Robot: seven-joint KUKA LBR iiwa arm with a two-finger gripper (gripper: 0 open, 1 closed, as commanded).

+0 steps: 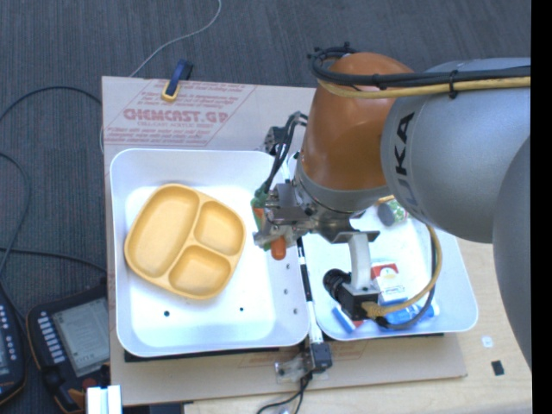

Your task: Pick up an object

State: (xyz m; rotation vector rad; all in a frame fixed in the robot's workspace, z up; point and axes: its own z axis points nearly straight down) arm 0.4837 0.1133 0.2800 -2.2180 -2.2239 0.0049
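My gripper hangs over the rim between the two white bins, under the arm's orange band. A small orange-red thing sits at its fingertips, and the fingers look shut on it, above the divider. A bit of green shows at the gripper's upper left; I cannot tell whether it belongs to the same thing. A yellow three-part plate lies in the left bin, well left of the gripper.
The right bin holds a white and red box, a blue thing at its front edge and a grey thing near the arm. A cardboard sheet lies behind the left bin.
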